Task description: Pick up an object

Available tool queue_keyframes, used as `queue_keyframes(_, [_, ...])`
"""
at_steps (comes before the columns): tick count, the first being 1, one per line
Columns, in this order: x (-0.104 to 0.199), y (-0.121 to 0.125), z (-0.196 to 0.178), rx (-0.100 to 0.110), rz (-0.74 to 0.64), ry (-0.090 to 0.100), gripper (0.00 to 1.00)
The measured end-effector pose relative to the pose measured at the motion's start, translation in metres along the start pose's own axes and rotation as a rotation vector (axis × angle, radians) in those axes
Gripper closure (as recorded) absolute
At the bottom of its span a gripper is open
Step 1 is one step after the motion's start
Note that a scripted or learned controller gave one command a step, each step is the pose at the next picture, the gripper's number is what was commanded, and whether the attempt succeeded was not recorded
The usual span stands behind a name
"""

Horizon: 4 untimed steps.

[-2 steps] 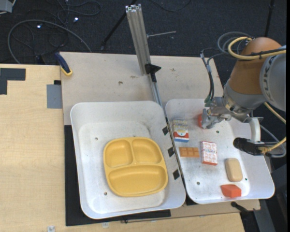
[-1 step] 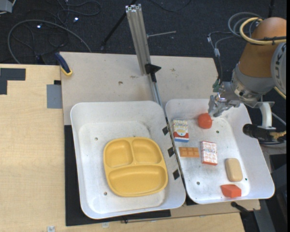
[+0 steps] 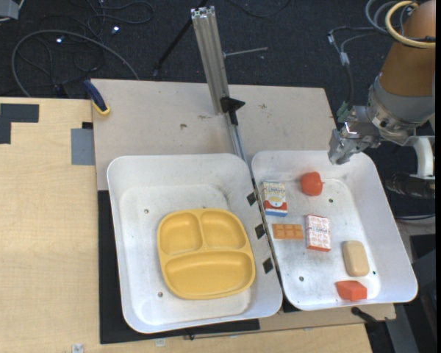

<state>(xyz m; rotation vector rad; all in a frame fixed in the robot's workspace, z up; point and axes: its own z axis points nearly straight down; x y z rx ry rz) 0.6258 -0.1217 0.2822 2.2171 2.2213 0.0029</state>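
The right bin holds several small objects: a red-orange round piece, a small white box with a blue and red label, an orange waffle-like block, a red and white carton, a tan bread-like piece and a red piece. My gripper hangs above the bin's far right corner, apart from all of them, with nothing seen between its fingers. The red-orange piece lies nearest, just below and left of it.
The left bin holds a yellow divided tray. A metal post stands behind the bins, between them. A wooden surface lies to the left. Cables run along the dark floor at the back.
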Motion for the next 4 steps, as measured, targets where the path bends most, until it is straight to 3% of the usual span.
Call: queue_keyframes(4, [0.218,-0.05,0.047,0.01,-0.004,0.002,1.0])
